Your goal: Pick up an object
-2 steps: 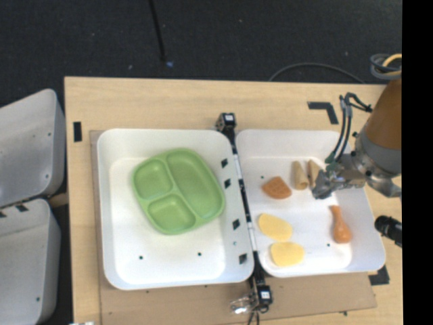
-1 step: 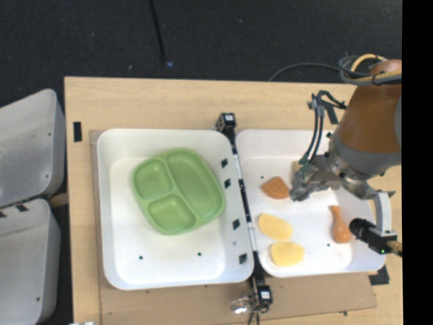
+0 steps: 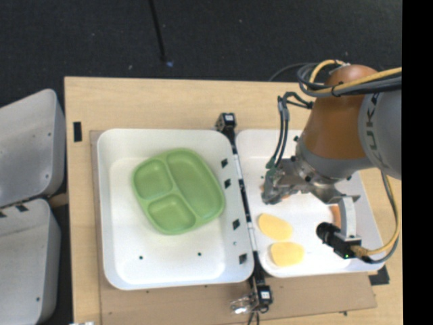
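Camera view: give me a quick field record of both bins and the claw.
left bin: holds a green divided plate, three compartments, lying flat
right bin: holds two yellow oval pieces, upper and lower, apart from each other
arm: reaches over the right bin
claw: low over the right bin, above the upper yellow piece
grasp: cannot tell

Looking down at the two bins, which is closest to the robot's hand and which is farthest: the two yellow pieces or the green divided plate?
From the hand, in the right bin:
1. Upper yellow piece, just below the hand, right bin.
2. Lower yellow piece, further down, near that bin's front edge.
3. Green divided plate, across the divider in the left bin.
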Robot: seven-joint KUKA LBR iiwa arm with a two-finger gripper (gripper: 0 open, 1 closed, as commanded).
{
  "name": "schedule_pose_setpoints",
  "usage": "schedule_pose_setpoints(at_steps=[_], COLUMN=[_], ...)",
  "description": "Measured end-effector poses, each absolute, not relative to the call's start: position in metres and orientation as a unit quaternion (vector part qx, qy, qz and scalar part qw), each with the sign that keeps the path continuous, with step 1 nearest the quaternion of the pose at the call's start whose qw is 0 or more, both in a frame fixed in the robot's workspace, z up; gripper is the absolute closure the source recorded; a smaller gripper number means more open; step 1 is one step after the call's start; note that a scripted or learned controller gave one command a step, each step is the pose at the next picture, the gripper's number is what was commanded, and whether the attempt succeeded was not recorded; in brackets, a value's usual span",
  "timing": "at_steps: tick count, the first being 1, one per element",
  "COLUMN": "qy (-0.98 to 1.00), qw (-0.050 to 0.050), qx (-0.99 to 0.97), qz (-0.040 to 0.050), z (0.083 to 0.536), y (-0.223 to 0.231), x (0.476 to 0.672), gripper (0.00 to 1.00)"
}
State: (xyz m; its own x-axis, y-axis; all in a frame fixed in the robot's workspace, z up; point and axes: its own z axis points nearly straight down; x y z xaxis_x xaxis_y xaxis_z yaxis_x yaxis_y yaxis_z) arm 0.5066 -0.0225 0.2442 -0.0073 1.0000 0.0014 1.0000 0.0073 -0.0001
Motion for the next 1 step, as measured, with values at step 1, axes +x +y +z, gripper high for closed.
schedule_pose_setpoints(at_steps=[1], qy=[-0.71], qw=[0.0], qx=[-0.704], qz=[-0.001], z=[0.243], y=[0.0346], x=[0.5205], gripper=[1.0])
